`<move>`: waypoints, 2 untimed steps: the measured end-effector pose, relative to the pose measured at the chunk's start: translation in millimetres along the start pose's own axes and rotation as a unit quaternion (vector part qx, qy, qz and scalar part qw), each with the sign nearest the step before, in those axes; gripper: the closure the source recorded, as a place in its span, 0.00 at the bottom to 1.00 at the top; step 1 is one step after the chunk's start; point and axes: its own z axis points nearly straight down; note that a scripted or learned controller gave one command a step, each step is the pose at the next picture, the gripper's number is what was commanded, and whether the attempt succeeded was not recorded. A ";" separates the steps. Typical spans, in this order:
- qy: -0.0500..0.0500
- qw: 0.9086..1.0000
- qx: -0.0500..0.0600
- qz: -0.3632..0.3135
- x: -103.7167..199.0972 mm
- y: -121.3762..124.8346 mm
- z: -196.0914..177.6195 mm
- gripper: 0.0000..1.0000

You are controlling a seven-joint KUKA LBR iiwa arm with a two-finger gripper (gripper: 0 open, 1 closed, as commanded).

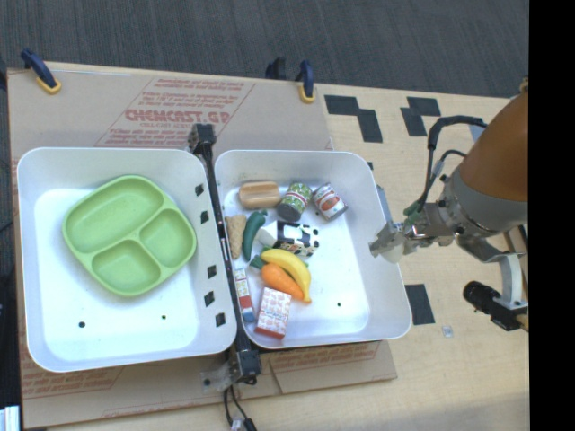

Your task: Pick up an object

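Note:
The right bin (382,299) holds a heap of toy food in its left half. There is a tan bread roll (259,192), a green can (294,201) and a red can (329,201) at the back. A green cucumber (253,226) and a black-and-white cow figure (297,236) lie in the middle. A banana (289,266), a carrot (283,282) and a red carton (274,312) lie toward the front. My gripper (392,241) hangs over the bin's right rim, well apart from the heap, with nothing seen in it.
The left bin (36,330) holds a green divided plate (130,233). A black divider (216,241) runs between the bins. The arm's orange band (503,151) and grey wrist stand over the bench right of the bins. Cardboard lies behind the bins.

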 end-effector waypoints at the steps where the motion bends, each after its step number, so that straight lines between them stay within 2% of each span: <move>1: 0.001 1.000 0.002 0.000 0.4 -0.5 11.9 1.00; 2: 0.001 1.000 0.002 0.000 0.5 -0.6 22.3 1.00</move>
